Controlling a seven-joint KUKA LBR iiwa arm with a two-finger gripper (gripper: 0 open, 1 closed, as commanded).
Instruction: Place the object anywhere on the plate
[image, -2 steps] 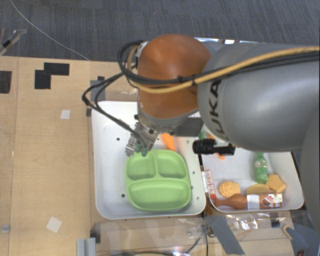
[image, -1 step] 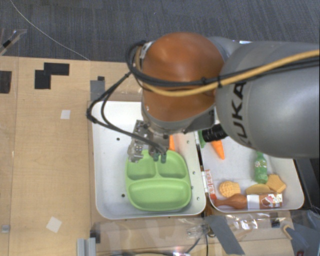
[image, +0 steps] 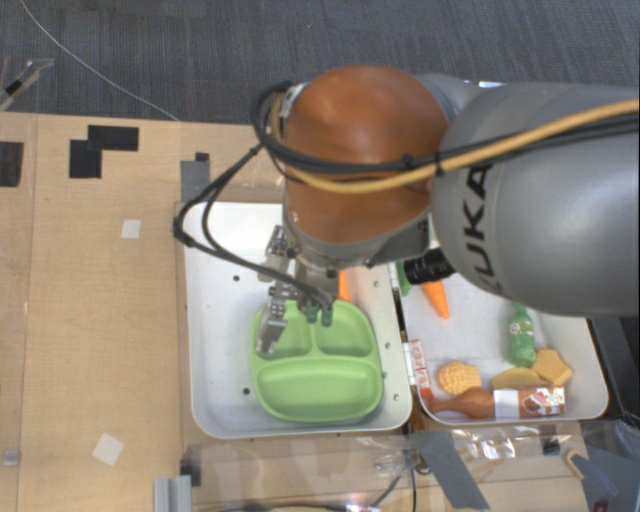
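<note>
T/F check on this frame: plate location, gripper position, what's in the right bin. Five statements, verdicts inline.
1. The green plate lies in the left bin. True.
2. The gripper hangs over the right bin. False: it is over the left bin, above the plate's upper left compartments.
3. The plate has a single undivided well. False: it has ridges that split it into compartments, one large at the front and smaller ones behind.
4. A green bottle lies in the right bin. True.
5. The carrot sits on the plate. False: it lies in the right bin, near the arm.
</note>
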